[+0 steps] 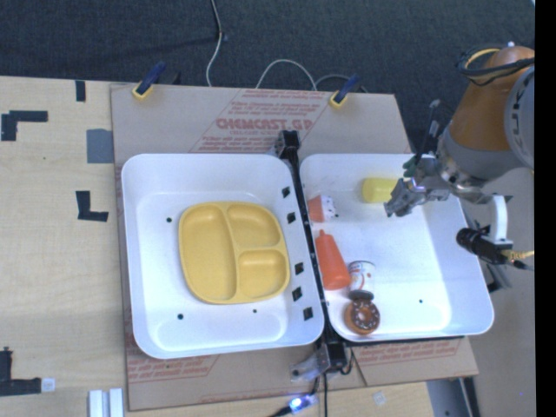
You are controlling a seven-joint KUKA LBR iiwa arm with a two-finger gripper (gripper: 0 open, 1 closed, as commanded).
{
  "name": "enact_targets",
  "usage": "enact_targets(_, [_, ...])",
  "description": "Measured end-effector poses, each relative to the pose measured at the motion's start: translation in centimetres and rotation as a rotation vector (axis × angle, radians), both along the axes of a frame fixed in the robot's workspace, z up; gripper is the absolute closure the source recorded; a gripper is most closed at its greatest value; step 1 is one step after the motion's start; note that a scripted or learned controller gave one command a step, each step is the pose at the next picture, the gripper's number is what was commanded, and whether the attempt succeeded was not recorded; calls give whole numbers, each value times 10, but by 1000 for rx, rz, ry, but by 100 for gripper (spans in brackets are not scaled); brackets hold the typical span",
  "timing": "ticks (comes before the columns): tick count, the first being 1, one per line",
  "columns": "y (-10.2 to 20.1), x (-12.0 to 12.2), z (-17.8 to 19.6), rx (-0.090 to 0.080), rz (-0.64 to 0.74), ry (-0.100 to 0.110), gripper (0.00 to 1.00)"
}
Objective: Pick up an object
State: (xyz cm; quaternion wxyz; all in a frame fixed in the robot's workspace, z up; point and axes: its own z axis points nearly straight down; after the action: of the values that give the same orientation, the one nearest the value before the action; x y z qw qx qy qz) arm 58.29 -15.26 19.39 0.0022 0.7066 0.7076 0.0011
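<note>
Camera view has the arm point(486, 102) bent over the right bin point(434, 259), pincer point(401, 200) beside a yellow object point(377, 189), grip state unclear.

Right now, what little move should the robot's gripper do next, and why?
Probably a short slide toward the small yellow block and a bit lower. The gripper sits just beside it in the right white bin, with nothing seen between its fingers, and that block is the closest thing to grab.

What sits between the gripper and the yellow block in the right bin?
Nothing visible does. The gripper is just right of the yellow block, with bare bin floor between them. The orange piece and the donut lie lower down, out of the way.
</note>
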Motion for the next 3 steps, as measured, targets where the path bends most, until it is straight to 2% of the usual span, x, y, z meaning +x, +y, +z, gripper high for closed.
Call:
enact_targets(1, [4,-8,51,1,0,1,100])
enact_targets(2, [61,-9,44,2,4,6,100])
enact_targets(3, [113,1,31,2,3,8,100])
